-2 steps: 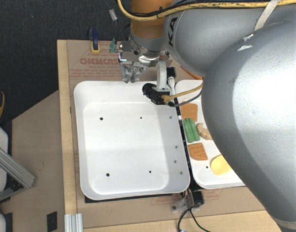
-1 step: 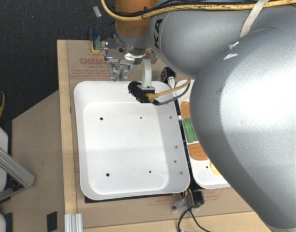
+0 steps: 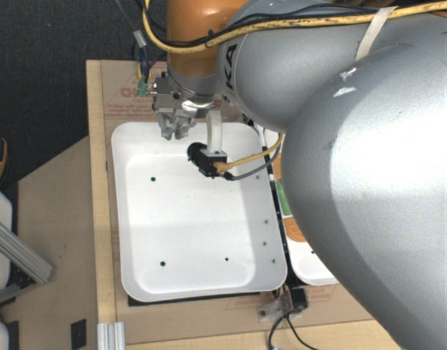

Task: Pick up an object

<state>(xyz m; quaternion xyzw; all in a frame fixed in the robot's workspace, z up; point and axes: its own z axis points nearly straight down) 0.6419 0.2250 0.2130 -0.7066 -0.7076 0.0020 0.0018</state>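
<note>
My gripper (image 3: 176,128) hangs over the far left corner of the left white bin (image 3: 135,217), just inside its back rim. Its two grey fingers point down, stand close together and look shut, with nothing between them. A black connector with a yellow cable (image 3: 203,160) hangs from the wrist above the bin floor. In the right bin (image 3: 311,268), mostly hidden under the arm, slivers of an orange object (image 3: 294,230) and a green object (image 3: 280,192) show near its left wall.
The big grey arm with its orange band (image 3: 208,20) covers the right half of the view. The left bin's floor shows small dark dots. A brown bench board (image 3: 99,195) borders the bins, and a cable plug (image 3: 292,301) lies at the front.
</note>
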